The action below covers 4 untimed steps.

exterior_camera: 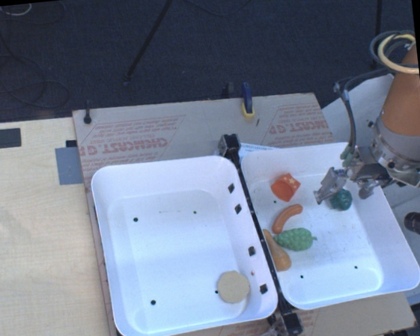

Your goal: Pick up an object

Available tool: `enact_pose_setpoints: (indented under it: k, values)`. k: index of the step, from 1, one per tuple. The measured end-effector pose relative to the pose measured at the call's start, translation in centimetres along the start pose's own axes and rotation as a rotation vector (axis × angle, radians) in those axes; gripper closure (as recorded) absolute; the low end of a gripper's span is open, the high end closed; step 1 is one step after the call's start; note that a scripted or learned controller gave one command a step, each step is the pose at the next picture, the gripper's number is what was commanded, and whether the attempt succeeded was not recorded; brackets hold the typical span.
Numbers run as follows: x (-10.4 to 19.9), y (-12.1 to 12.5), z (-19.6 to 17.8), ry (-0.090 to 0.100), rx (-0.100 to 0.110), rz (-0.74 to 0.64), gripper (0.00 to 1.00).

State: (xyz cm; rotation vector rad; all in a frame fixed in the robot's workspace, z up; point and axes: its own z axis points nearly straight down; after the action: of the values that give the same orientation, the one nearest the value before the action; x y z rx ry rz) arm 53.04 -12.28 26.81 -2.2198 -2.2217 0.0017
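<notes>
Cardboard sheet (191,132) under 2 white bins (125,286), dark carpet (181,46) behind; tool (344,186) fingers apart, holding nothing.

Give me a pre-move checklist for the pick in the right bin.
1. End effector over the right bin: ok.
2. Target near it: dark green ball lies just below the end effector: ok.
3. Ball held: cannot tell.
4. Ball apart from other items: red block, orange sausage and green bumpy fruit lie to its left, not touching: ok.
5. Ball away from the bin walls: ok.
6. Round tan disc sits in the left bin, out of the way: ok.
</notes>
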Motion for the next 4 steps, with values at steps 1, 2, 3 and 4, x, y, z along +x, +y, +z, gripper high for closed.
enact_pose_setpoints:
  k: [1,2,3,4]
  values:
    - [-0.1,0.0,-0.9,0.001,0.002,0.0,1.0]
    - [-2.8,-5.7,-2.1,0.001,0.003,0.004,1.0]
    - [-9.3,-5.5,-3.9,-0.002,-0.002,0.003,1.0]
    - [-9.3,-5.5,-4.8,0.001,0.001,0.004,1.0]
